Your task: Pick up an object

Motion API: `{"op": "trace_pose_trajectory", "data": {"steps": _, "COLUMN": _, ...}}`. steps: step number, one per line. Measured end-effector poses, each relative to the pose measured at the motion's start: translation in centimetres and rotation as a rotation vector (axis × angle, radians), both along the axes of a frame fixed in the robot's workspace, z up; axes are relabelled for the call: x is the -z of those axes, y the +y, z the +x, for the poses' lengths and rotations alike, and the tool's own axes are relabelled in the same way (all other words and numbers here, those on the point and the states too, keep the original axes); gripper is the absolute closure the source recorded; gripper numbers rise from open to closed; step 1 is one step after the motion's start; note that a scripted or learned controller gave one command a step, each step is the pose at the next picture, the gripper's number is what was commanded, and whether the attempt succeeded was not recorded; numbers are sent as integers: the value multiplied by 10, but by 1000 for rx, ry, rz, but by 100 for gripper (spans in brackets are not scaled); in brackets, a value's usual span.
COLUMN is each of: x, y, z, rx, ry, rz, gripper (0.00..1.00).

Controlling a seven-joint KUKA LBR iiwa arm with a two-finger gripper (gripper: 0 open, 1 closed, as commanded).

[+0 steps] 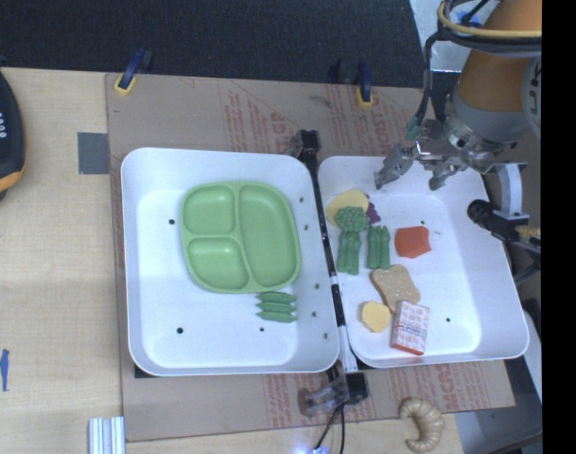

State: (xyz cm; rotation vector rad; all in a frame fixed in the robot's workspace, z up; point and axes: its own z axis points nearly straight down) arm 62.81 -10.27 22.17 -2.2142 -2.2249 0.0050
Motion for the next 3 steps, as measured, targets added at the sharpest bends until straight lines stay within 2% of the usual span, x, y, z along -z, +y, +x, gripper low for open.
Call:
{"op": "trace_pose_trajectory", "data": {"steps": 1, "x": 83, "y": -71, "z": -64, "rx": 7, "ry": 11, "rz": 0, "gripper": 0}}
{"op": "trace_pose_trajectory", "data": {"steps": 2, "x": 132, "y": -63, "z": -50, "rx": -2, "ry": 2, "rz": 1, "gripper": 0}}
{"op": "trace_pose_trajectory", "data": {"steps": 3, "x": 118, "y": -65, "z": -50, "rx": -2, "ry": -1, "rz": -1, "gripper": 100}}
